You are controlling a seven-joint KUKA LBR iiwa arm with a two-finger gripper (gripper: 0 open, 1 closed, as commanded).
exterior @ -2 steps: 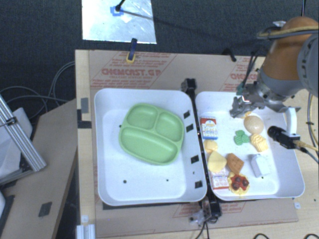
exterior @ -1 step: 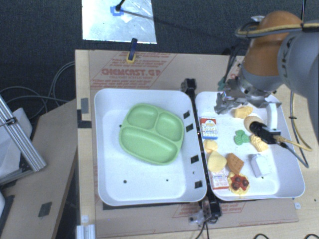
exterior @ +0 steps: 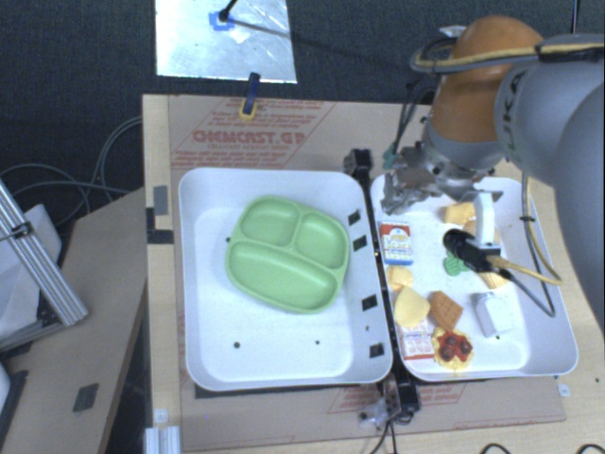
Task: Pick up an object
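From where I stand, the end effector [exterior: 405,195] hangs low over the far inner corner of the right bin [exterior: 550,346], close to the wall it shares with the left bin [exterior: 203,272]. I cannot tell whether it is open or closed, and I see nothing held in it.

The likeliest thing to pick, to my eye, is the red-and-white carton [exterior: 395,243]. It lies just toward the near side of the end effector, beside the shared wall, with its long axis running along that wall. A short move nearward and down would probably reach it.

Further along the right bin sit a yellow wedge [exterior: 410,306], a brown piece [exterior: 445,310], a white block [exterior: 485,314] and a card with red berries [exterior: 453,347], all crowded together. The left bin holds just a green divided plate [exterior: 288,253], well apart from the arm.
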